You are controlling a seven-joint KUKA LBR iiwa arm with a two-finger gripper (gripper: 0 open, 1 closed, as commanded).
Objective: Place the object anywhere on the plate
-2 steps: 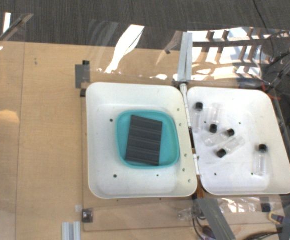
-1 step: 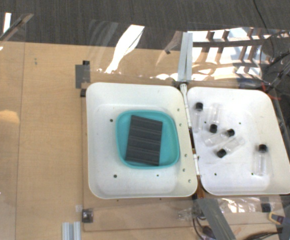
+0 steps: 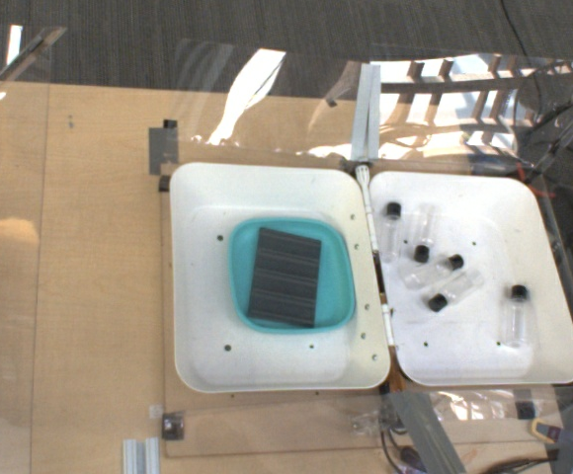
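Toward the table's left side, the block [image 3: 286, 278] lies flat on the plate [image 3: 338, 276], long axis running far-to-near edge; the claw's state I cannot tell.

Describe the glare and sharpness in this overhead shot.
Camera view: bright window reflections streak the clear sheet behind the left bin and right bin; the teal plate and dark ridged block read evenly lit; the clear vials nearly vanish against white.
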